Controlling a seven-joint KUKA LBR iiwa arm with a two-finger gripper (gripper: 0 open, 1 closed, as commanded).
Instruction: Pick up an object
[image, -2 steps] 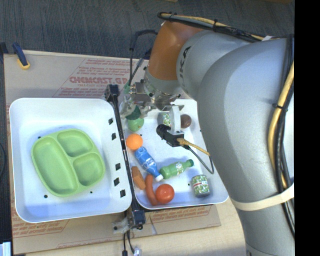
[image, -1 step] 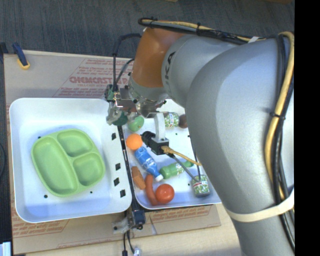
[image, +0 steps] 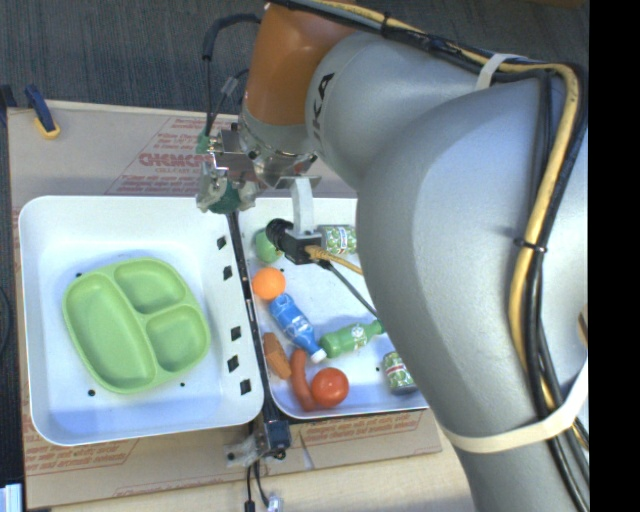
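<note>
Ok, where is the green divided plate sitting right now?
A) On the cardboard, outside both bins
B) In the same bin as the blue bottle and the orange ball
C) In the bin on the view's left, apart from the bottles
C: the green divided plate lies in the left-hand bin, while the blue bottle and orange ball are in the right-hand bin.

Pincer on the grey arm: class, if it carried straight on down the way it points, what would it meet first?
Probably the rim between the left bin and the right bin, at its far end; the pincer hangs right above it. Depth is unclear, though.
</note>
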